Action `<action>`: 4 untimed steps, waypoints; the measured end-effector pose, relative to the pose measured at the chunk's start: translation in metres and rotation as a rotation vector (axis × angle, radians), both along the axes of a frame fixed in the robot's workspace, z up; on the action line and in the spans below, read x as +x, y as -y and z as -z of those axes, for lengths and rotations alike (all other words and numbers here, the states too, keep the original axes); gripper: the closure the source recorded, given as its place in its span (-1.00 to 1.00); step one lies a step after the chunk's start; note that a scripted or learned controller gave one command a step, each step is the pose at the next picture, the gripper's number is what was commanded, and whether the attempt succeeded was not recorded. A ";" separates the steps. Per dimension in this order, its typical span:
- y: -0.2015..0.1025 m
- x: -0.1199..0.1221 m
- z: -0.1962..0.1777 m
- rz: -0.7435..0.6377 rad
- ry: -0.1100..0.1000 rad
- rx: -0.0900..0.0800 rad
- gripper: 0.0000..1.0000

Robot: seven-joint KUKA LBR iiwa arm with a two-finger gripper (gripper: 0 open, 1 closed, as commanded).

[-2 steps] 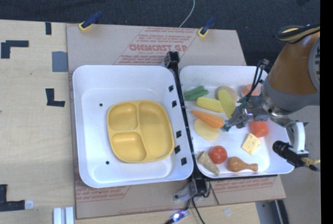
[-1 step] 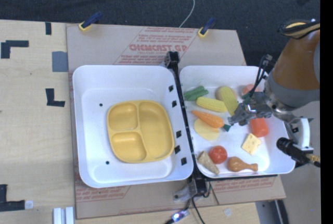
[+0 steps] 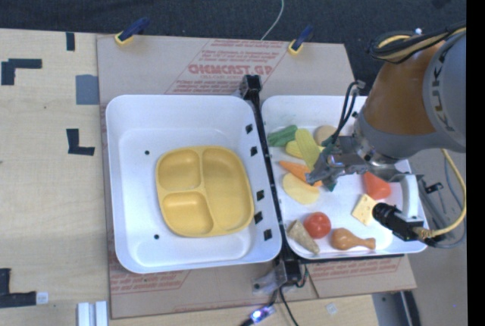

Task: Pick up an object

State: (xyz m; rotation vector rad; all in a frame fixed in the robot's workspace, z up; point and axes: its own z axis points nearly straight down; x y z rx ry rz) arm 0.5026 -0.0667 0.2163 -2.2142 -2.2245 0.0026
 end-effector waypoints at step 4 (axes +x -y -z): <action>-0.126 -0.023 -0.001 0.005 -0.001 -0.001 1.00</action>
